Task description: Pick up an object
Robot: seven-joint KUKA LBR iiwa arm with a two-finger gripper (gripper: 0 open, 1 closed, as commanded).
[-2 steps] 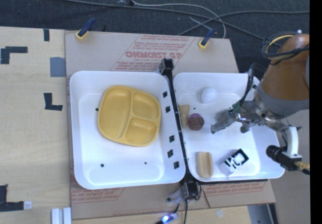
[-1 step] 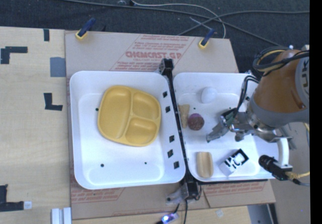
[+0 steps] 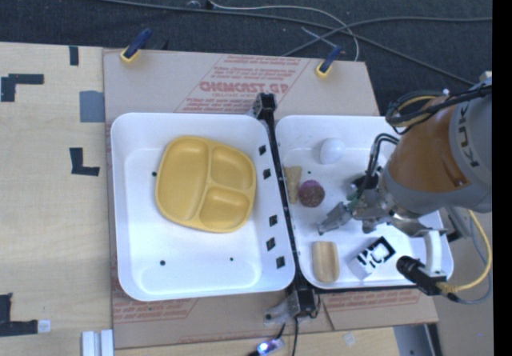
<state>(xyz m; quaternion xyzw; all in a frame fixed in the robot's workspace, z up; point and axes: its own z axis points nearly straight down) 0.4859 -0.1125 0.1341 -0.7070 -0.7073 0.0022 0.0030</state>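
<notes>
The small dark maroon ball (image 3: pixel 311 193) is lying in the right-hand shallow white bin (image 3: pixel 362 126), near the divider at centre frame, and it is looking like my nearest candidate. I am hovering my gripper (image 3: pixel 334 220) just to its lower right, jaws looking spread and pinching nothing, so I am judging the pick as not yet made: closing on something and lifting are both left. Around the ball, a white ball (image 3: pixel 331 150) is sitting above it, a small tan wedge (image 3: pixel 293 182) is lying just to its left, and a tan rounded block (image 3: pixel 324 260) is resting at the bin's lower edge. In the left-hand white bin (image 3: pixel 128 210), a yellow divided plastic plate (image 3: pixel 205 183) is sitting tilted, nothing in its compartments.
</notes>
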